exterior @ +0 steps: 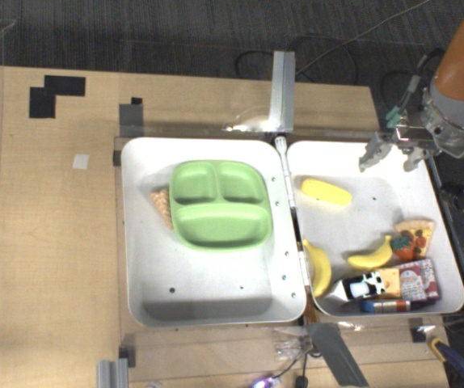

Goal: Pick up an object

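Arm enters from the right, orange band visible at the top right corner; claw (391,153) sits over the far right part of the right bin (426,217), near its far rim. Its two fingers (371,153) are spread, with bare bin floor showing between them, nothing gripped. Right bin contents: a yellow lemon-shaped object (325,192) lies on the bin floor to the left of and nearer than the claw, apart from it. A banana (373,256) lies toward the near right, its tip just beside a pizza-slice toy (414,239) at the right wall. A second banana (319,267) rests along the left wall of the bin, curving toward the near edge. At the near edge, a small carton with a black-and-white cow print (368,284) lies touching a red and white box (415,281); a thin marker-like item (385,305) lies just nearer than both. Left bin (147,281): a green divided plate (218,203) with three compartments sits in the far half, and a tan, grainy flat item (162,207) pokes out from under its left edge. Both bins sit side by side on the wooden counter (46,241), with a metal bracket (283,91) standing at the far junction.
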Robot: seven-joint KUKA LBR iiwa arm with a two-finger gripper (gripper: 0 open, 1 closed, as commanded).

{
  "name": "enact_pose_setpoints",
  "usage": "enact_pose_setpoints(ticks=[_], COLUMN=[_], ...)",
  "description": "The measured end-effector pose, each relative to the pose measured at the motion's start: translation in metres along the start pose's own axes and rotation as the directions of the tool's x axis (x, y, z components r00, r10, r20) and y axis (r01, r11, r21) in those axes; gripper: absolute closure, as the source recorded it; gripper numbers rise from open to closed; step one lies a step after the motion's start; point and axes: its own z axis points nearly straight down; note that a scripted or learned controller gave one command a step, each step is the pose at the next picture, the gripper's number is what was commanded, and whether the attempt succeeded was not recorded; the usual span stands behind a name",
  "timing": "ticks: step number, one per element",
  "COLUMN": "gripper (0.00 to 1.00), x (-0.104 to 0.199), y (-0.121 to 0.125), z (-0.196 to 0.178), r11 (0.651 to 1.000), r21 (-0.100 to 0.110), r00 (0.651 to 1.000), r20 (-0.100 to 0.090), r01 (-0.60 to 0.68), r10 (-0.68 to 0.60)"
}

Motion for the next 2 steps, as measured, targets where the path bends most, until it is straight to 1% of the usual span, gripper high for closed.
enact_pose_setpoints(ticks=[1, 2], gripper=[0.0, 0.0], x=[0.026, 0.011], y=[0.008, 0.029], z=[0.137, 0.179], r11=[1.0, 1.0], r21=[-0.002, -0.011], r00=[1.0, 1.0], r20=[0.0, 0.001], r01=[-0.019, -0.022], r10=[0.019, 0.022])
